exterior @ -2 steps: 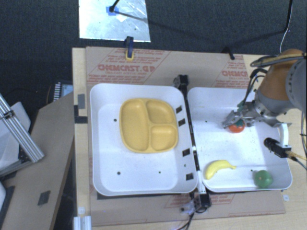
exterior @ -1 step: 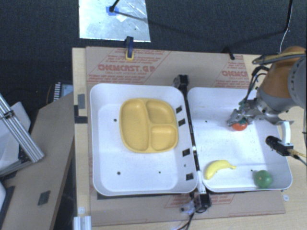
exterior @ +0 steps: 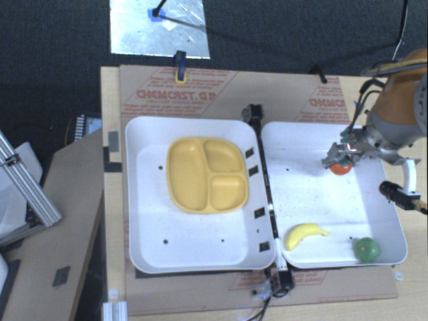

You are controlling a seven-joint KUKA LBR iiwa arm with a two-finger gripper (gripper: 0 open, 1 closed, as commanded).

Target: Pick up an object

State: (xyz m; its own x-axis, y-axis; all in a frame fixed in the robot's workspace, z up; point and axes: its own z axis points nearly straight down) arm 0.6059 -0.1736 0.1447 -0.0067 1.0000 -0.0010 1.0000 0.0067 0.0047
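The claw (exterior: pixel 339 158) sits low in the right bin (exterior: pixel 314 206), directly over a small red tomato (exterior: pixel 342 168); whether it grips it I cannot tell. The worktop (exterior: pixel 221 92) wears cardboard sheeting (printed in red). The left bin (exterior: pixel 144 179) holds a yellow divided plate (exterior: pixel 206 174). Nearer the front lie a banana (exterior: pixel 304 235) and a green lime (exterior: pixel 366 249), well apart from the claw.
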